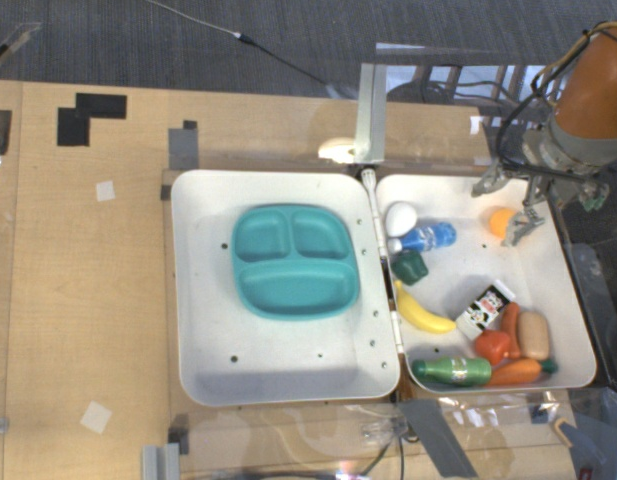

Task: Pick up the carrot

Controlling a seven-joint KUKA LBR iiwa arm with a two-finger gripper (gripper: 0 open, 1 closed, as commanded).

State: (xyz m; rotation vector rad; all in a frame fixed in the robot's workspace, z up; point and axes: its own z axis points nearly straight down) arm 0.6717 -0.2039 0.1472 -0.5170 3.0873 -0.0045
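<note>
The toys crowd the right bin's (578, 308) near corner, which leaves the carrot (518, 372) wedged against the front wall beside a green bottle (453, 371) and a bread roll (534, 334). The pincer (512, 200) hangs spread and empty at the far end; the carrot lies well apart, toward its 6 o'clock.

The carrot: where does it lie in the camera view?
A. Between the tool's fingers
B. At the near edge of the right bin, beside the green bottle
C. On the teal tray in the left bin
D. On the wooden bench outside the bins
B: the carrot lies at the near edge of the right bin, next to the green bottle, far from the tool, which hangs over the orange ball.
</note>
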